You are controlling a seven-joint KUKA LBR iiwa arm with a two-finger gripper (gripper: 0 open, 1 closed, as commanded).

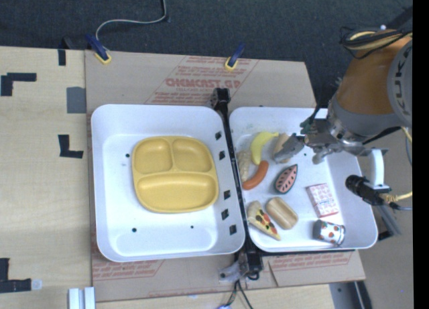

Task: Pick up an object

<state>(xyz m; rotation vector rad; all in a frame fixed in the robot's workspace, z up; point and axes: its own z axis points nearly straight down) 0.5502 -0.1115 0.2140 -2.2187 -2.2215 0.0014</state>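
My gripper (285, 149) hangs low over the upper left part of the right bin (365, 224). It is just right of a yellow banana (261, 144) and above a watermelon slice (286, 179). An orange sausage (255, 175) lies below the banana. A hot dog bun (282, 212) and a pizza slice (263, 221) rest near the bin's front. A pink box (322, 199) and a small can (328, 232) sit toward the right. I see nothing held in the gripper.
The left bin (110, 167) holds a yellow divided plate (175, 172). A black divider (228, 160) runs between the bins. The arm's grey and orange body (369, 93) looms over the right bin's upper right corner.
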